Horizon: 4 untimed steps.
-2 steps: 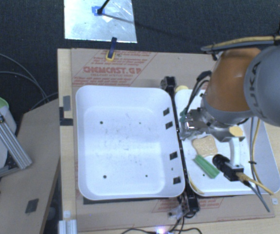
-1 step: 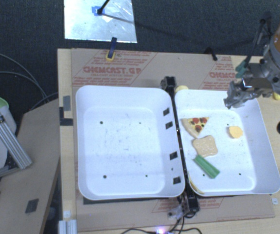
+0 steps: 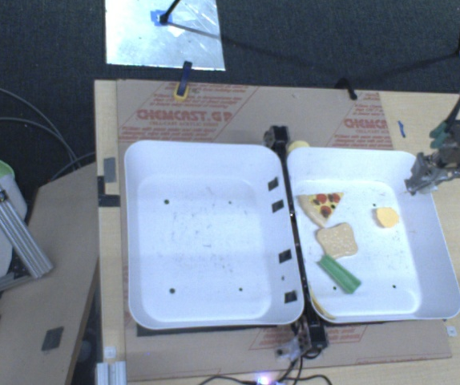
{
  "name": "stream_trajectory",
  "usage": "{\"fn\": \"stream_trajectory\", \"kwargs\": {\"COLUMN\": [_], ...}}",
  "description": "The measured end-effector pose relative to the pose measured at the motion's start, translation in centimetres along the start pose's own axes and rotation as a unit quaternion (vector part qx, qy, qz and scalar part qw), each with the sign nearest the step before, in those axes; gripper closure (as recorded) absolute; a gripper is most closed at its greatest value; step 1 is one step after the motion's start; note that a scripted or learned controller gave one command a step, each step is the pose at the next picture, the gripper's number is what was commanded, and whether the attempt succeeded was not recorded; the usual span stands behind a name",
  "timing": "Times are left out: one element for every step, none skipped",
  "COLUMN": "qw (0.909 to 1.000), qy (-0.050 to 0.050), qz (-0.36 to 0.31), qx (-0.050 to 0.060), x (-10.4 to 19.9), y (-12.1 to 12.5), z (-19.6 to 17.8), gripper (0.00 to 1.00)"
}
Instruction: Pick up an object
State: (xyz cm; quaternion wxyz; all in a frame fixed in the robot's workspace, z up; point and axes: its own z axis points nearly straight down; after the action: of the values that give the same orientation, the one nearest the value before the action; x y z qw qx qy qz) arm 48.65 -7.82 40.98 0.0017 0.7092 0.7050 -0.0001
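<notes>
The right bin (image 3: 430, 239) holds a pizza slice (image 3: 322, 205), a tan slice of bread (image 3: 337, 240), a green stick-shaped piece (image 3: 340, 273) and a small yellow round piece (image 3: 387, 216). My gripper (image 3: 419, 182) hangs at the bin's upper right rim, to the right of and above the yellow piece, with nothing visible between its fingers. It is well apart from every object.
The left bin (image 3: 142, 239) sits beside the right one, with a black divider strip (image 3: 288, 223) between them. A yellowish object (image 3: 297, 146) pokes out behind the bins' top edge. Cardboard (image 3: 238, 111) lies under both bins.
</notes>
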Motion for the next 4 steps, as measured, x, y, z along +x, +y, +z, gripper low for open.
{"fn": "stream_trajectory", "kwargs": {"qw": [1.0000,1.0000,1.0000,1.0000], "qy": [0.000,-0.001,-0.001,0.001], "qz": [-0.005,-0.003,-0.002,-0.001], "qx": [-0.003,-0.005,-0.002,0.004], "x": [0.1,-4.4,-10.1,-13.0], "y": [4.9,9.5,13.5,8.8], "z": [-3.1,-9.7,-9.5,-1.5], "gripper": [1.00,1.00,1.00,1.00]}}
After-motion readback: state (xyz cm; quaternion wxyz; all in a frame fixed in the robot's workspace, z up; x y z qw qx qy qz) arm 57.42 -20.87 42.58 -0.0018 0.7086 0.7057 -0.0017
